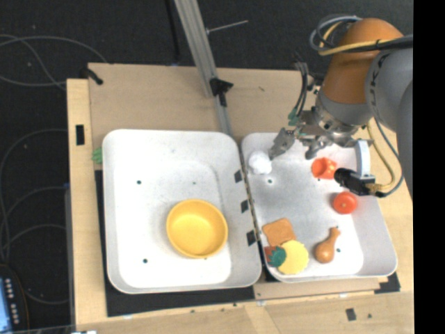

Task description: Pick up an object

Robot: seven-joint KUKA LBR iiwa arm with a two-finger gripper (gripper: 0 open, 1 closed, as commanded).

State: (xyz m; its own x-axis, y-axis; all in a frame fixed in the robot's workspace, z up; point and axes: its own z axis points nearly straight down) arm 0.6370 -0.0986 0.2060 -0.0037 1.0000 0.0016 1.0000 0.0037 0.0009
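My gripper [297,145] hangs over the back of the right bin [306,190], fingers spread open with nothing between them. A small white ball [260,163] lies just left of and below the left finger [281,145], close to the bin's left wall. An orange-red piece [322,167] sits just right of the gripper. A red tomato-like ball [344,202] lies further right. At the bin's front are an orange block [279,231], a yellow round thing [295,256] with a green piece [278,257] against it, and a brown gourd [327,245].
The left bin [139,165] holds a yellow bowl [197,227] near its front middle. A grey metal post [201,47] slants up from between the bins at the back. The arm's orange band [354,61] and cables stand over the right bin's back right corner.
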